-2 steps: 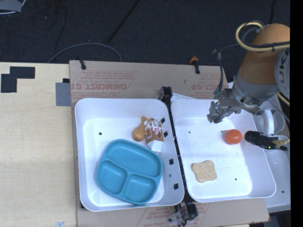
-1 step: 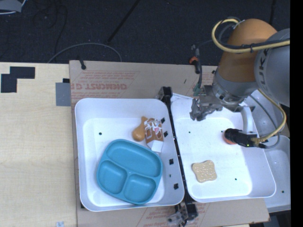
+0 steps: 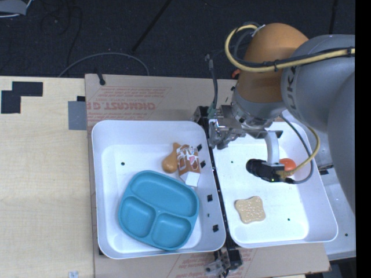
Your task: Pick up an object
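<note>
Hovering my gripper (image 3: pixel 222 131) beside the divider (image 3: pixel 211 181), can't tell open or closed; cookie (image 3: pixel 250 209) sits well apart from it, so I may close on nothing.

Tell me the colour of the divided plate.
Light blue all over; the divided plate shows it best in the camera view.

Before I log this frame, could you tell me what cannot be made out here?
Camera view:
- Far rim of the right bin, hidden by the arm.
- Shape of the small orange thing, partly covered by the arm's cable.
- Markings on the brown toy, too small.
</note>
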You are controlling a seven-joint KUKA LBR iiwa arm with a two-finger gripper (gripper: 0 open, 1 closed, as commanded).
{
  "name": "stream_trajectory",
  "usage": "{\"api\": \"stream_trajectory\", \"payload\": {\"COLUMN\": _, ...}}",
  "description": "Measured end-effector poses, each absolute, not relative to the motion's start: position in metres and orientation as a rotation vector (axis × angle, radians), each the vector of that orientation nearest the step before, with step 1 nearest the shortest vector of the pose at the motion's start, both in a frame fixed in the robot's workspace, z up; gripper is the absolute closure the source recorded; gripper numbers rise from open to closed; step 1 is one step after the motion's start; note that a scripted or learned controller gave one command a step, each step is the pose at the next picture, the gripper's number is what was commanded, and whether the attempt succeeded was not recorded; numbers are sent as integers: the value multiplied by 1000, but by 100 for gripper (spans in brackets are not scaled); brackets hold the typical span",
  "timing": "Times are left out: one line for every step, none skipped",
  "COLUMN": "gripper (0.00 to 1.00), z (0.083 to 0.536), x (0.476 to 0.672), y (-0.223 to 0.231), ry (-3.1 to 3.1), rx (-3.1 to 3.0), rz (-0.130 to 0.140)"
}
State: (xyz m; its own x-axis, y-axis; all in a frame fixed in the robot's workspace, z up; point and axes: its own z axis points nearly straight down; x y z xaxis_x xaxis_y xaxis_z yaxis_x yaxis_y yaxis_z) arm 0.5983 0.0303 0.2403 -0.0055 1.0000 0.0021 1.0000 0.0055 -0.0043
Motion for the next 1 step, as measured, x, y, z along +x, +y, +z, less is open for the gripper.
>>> {"api": "stream_trajectory", "payload": {"gripper": 100, "z": 228, "x": 591, "y": 84, "ry": -2223, "rx": -2212, "rz": 5}}
